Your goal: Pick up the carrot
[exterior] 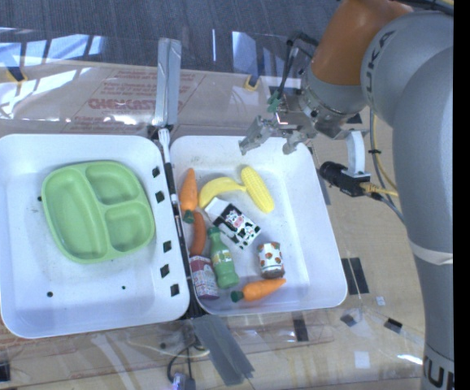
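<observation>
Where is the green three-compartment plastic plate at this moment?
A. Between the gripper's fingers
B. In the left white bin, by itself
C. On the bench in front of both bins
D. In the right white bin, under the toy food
B: the green three-compartment plastic plate lies flat in the left white bin, while the toy food, including the orange carrot, is in the right white bin.

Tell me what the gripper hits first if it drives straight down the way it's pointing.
Likely bare floor at the right bin's back edge. The gripper hangs open above it, short of the corn and banana. Depth is hard to judge from this slant.
</observation>
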Robot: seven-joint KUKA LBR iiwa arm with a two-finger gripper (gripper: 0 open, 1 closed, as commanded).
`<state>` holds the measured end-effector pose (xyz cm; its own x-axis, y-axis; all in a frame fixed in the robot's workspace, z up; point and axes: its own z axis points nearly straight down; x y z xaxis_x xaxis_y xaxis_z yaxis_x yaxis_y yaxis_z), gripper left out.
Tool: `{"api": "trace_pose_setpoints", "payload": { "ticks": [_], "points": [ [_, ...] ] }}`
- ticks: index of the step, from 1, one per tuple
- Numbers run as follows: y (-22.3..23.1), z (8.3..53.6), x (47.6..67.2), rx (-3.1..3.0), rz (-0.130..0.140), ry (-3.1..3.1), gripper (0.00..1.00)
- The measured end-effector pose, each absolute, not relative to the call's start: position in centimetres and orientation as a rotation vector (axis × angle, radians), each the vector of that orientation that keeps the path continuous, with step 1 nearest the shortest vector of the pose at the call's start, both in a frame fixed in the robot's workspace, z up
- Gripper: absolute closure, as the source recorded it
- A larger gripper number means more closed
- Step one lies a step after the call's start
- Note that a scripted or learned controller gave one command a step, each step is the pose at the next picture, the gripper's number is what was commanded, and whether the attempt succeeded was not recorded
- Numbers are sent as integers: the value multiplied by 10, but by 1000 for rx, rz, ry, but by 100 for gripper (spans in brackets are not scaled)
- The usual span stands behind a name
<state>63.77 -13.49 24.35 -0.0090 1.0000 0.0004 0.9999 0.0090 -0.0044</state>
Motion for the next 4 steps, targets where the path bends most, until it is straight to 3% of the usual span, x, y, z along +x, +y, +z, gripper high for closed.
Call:
{"api": "trace_pose_setpoints", "payload": {
  "ticks": [1,2,3,4],
  "points": [
    [-138,292,642,-2066,2,-2367,0],
    [-102,193,559,-1936,4,-2470,0],
    [-111,128,513,-1768,1,-2595,0],
    [-113,109,492,-1525,-16,-2813,0]
  ]
}}
